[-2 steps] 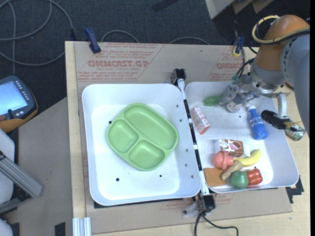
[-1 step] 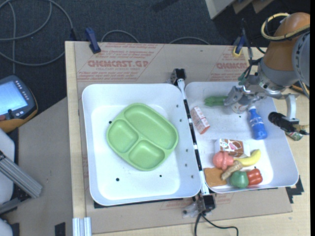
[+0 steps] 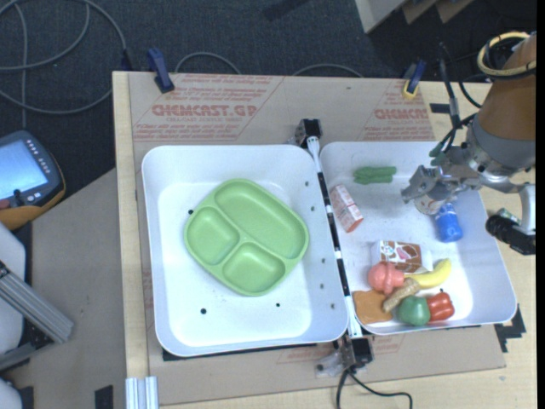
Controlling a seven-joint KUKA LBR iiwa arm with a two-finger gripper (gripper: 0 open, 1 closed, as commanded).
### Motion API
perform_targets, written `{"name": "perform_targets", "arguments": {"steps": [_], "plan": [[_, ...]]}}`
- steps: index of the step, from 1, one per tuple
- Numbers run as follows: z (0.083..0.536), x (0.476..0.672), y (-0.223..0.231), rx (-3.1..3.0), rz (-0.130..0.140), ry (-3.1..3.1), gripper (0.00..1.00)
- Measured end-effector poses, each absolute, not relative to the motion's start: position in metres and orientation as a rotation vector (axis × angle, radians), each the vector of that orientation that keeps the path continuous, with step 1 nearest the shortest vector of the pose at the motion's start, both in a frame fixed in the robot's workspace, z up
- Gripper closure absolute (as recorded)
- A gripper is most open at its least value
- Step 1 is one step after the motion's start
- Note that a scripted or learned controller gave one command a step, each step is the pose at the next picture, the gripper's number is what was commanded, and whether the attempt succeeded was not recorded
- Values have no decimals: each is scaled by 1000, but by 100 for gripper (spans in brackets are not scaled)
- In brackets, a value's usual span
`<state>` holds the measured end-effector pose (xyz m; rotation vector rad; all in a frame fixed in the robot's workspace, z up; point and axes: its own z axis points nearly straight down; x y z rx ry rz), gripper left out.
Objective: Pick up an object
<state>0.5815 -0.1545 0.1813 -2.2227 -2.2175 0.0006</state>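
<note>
My gripper [image 3: 433,187] hangs over the back of the right bin [image 3: 494,267], reaching in from the right. Just below it lies a small blue bottle [image 3: 448,226], close to the gripper, and I cannot tell whether they touch. A green pea pod [image 3: 375,175] lies to the gripper's left. A small red and white carton [image 3: 346,208] rests near the bin's left wall. Toward the front lie a brown snack packet [image 3: 400,252], a pink fruit [image 3: 385,275], a banana [image 3: 430,273], a green ball [image 3: 414,311] and a red pepper [image 3: 440,305].
The left bin [image 3: 162,228] holds a green divided plate [image 3: 247,237]. An orange slab [image 3: 368,305] sits in the right bin's front left corner. A black divider [image 3: 328,220] runs between the bins. Blue clamps [image 3: 158,69] grip the bench's back edge.
</note>
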Motion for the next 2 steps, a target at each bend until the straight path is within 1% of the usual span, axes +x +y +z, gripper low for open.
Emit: {"name": "perform_targets", "arguments": {"steps": [1, 2], "plan": [[206, 640, -87, -2216, -10, -2236, 100], [195, 607, -47, -2215, 4, -2221, 100]]}}
